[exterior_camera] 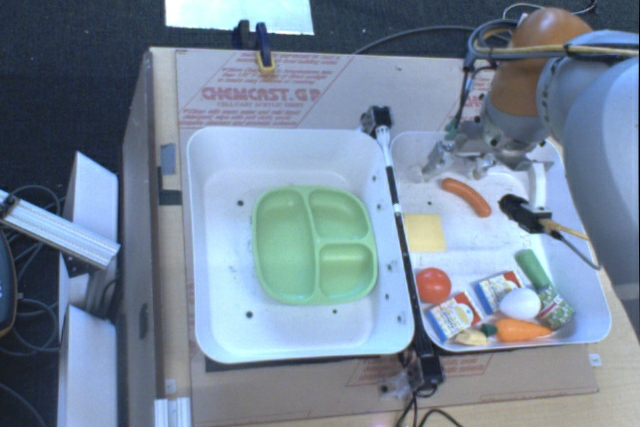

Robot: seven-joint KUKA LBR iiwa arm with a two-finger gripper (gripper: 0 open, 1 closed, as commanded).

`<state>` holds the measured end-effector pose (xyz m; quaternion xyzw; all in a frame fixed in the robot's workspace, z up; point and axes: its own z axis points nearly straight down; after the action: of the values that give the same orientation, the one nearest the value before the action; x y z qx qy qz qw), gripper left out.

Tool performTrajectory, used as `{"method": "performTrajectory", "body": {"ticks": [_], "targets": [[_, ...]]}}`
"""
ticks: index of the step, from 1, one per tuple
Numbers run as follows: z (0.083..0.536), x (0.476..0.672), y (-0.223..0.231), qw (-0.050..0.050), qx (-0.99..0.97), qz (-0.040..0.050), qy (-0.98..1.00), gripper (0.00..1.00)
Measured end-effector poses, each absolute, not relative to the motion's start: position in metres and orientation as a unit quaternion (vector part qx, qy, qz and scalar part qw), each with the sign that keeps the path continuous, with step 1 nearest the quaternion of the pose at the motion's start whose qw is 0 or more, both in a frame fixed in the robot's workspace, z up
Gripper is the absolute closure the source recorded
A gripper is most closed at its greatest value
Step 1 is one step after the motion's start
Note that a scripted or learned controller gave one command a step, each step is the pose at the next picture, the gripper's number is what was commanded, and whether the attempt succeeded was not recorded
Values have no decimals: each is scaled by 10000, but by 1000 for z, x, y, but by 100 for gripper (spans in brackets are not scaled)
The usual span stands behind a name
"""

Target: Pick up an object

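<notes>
We see the gripper (pixel 462 162) low in the right bin (pixel 598 315), jaws spread open, just above the sausage (pixel 467 196).

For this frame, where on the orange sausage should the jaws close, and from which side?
Grip the orange sausage at its middle, coming straight down, jaws across its narrow width. It lies flat and slanted on the right bin floor with bare floor on both long sides. The gripper is just above its upper-left end.
</notes>
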<state>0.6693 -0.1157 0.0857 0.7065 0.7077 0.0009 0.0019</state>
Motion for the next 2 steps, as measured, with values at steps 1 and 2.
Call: {"method": "performTrajectory", "body": {"ticks": [1,2], "targets": [[86,669,-122,20,7066,9,7076,0],[85,669,-108,13,7055,7,7087,0]]}}
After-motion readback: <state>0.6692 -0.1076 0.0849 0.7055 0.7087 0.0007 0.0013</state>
